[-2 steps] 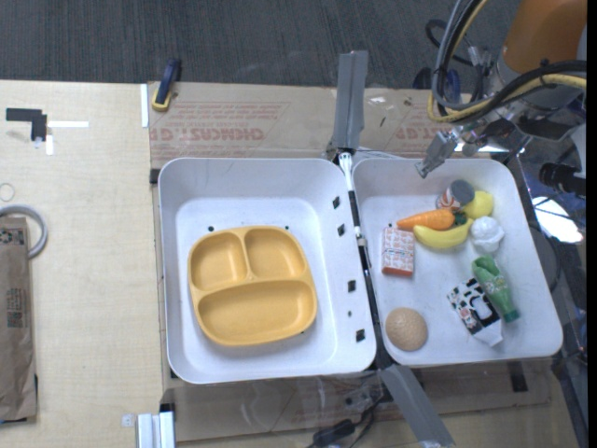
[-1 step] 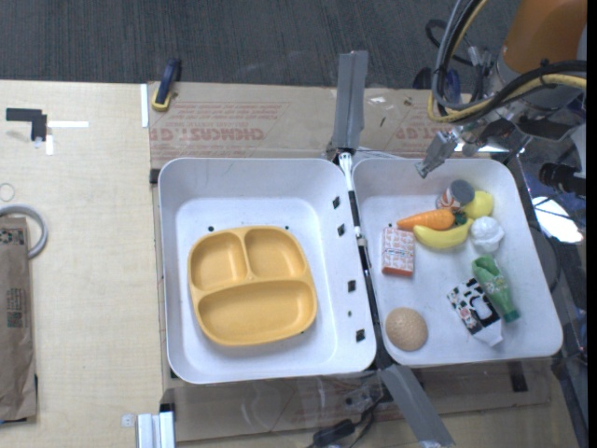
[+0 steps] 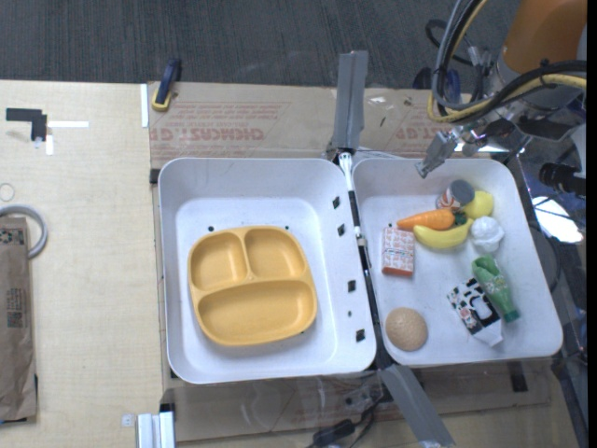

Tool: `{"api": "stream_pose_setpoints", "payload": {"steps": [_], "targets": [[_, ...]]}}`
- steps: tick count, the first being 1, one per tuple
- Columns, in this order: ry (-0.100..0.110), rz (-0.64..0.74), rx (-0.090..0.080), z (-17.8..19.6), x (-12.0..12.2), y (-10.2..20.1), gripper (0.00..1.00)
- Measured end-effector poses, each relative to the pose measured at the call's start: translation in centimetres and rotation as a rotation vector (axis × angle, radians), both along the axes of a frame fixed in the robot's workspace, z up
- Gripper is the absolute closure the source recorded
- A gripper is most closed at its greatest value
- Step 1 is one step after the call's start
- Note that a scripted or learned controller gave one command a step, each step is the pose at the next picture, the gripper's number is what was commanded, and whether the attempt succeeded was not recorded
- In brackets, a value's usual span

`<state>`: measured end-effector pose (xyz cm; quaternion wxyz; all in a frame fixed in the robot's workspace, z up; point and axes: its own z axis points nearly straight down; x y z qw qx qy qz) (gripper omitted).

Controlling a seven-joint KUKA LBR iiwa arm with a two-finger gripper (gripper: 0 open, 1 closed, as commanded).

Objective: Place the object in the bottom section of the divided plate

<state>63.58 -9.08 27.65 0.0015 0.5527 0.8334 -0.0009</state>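
A yellow divided plate (image 3: 252, 286) lies in the left bin (image 3: 187, 194), with two small sections at the back and one wide bottom section (image 3: 256, 313) in front; nothing lies in it. The right bin (image 3: 532, 334) holds the loose objects: an orange carrot (image 3: 424, 219), a banana (image 3: 440, 237), a lemon (image 3: 480, 203), a red and white box (image 3: 398, 251), a round tan bun (image 3: 406, 329), a green bottle (image 3: 495, 287) and a black and white carton (image 3: 474, 311). My gripper (image 3: 435, 160) hangs over the right bin's back edge, above and behind the carrot, with nothing seen in it.
A white crumpled item (image 3: 487, 234) and a grey disc (image 3: 461, 193) lie by the lemon. A grey divider post (image 3: 351, 101) stands between the bins at the back. Cables (image 3: 466, 45) loop above the arm. A brown bag (image 3: 14, 315) lies far left.
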Motion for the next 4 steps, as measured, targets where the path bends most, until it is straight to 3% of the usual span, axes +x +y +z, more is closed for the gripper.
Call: {"api": "stream_pose_setpoints", "payload": {"steps": [2,3,4], "targets": [[0.0,0.0,0.0,0.0,0.0,0.0,0.0],[0.0,0.308,0.0,6.7,-0.5,-1.7,0.0],[0.0,0.308,0.0,6.7,-0.5,-1.7,0.0]]}}
